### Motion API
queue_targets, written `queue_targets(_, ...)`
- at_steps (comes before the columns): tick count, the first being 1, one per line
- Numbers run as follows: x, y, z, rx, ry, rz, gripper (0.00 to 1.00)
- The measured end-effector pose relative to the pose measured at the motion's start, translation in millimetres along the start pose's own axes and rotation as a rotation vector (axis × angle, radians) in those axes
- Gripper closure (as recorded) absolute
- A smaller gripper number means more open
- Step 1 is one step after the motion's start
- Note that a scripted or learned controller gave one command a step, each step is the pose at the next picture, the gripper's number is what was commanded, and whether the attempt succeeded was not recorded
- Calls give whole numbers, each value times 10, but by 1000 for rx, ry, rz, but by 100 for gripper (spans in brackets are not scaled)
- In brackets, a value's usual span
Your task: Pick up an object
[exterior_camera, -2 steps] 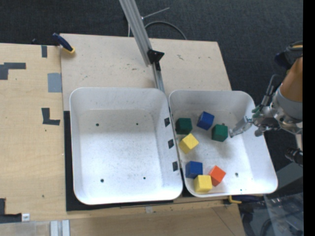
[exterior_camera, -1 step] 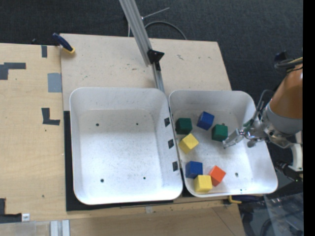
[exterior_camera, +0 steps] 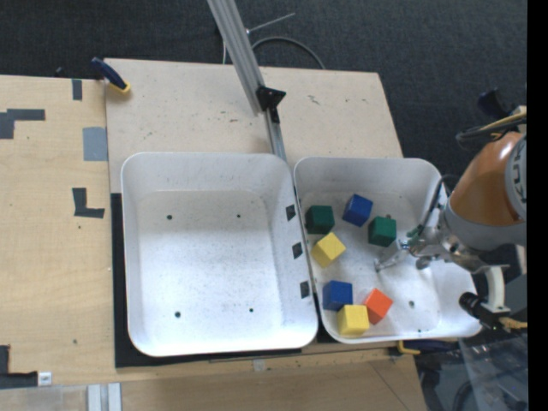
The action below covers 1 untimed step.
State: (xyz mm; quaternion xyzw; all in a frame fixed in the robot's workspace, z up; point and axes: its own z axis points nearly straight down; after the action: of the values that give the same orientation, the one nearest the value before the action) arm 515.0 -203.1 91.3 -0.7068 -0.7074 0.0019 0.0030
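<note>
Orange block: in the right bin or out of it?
In. The orange block lies on the right bin's floor near the front, touching a yellow block.

Two shallow white plastic bins (exterior_camera: 210,165) sit on a tan wooden tabletop (exterior_camera: 51,187). The small cubes are dark green (exterior_camera: 319,218), blue (exterior_camera: 358,209), green (exterior_camera: 383,229), yellow (exterior_camera: 329,248), blue (exterior_camera: 337,294), yellow (exterior_camera: 353,318) and orange-red (exterior_camera: 378,303).

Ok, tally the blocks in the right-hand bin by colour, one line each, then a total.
Green: 2
Blue: 2
Yellow: 2
Orange: 1
Total: 7 blocks
</note>
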Motion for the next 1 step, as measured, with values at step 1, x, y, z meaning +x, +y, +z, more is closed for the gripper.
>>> queue_targets(1, 3, 11, -130, -4, 0, -1, 100)
